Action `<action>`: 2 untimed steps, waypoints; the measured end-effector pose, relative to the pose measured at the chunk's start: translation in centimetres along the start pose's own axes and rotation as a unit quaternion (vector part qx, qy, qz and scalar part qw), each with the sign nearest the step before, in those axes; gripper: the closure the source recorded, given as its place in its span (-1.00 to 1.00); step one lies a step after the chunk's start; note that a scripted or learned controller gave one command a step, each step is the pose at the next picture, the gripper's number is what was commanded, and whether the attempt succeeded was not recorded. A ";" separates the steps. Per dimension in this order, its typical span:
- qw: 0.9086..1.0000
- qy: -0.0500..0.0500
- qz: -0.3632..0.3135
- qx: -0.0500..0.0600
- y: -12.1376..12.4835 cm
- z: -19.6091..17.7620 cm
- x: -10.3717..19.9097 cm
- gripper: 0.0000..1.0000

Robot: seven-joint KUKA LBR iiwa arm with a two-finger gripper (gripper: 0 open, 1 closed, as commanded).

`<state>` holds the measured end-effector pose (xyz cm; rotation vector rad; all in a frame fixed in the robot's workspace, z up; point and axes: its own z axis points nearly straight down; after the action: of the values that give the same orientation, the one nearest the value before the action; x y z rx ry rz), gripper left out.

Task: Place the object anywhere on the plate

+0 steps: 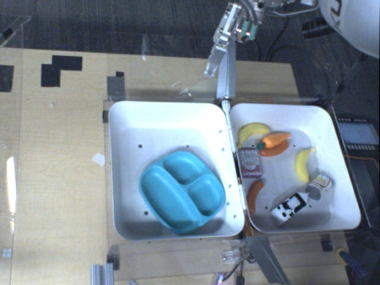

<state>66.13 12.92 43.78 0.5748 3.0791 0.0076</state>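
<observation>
Up at the top centre of the frame, the pincer (228, 29) hangs above the bench (53, 177), past the far rims of both bins, and how far it is open I cannot tell; nothing shows between its tips. Lower left, the blue three-compartment plastic plate (181, 190) sits tilted in the left white bin (127, 159). Over in the right white bin (332, 159): an orange toy carrot (274, 142) touching a yellow banana (252, 131), another yellow banana (303, 164), a reddish sausage (255, 195) and a black-and-white toy cow (289, 207).
</observation>
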 end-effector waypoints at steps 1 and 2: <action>1.000 0.000 0.000 0.000 0.0 0.0 0.0 -1.00; 1.000 0.000 0.000 0.000 0.0 0.0 0.0 -1.00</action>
<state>66.14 12.88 43.78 0.5759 3.0790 0.0078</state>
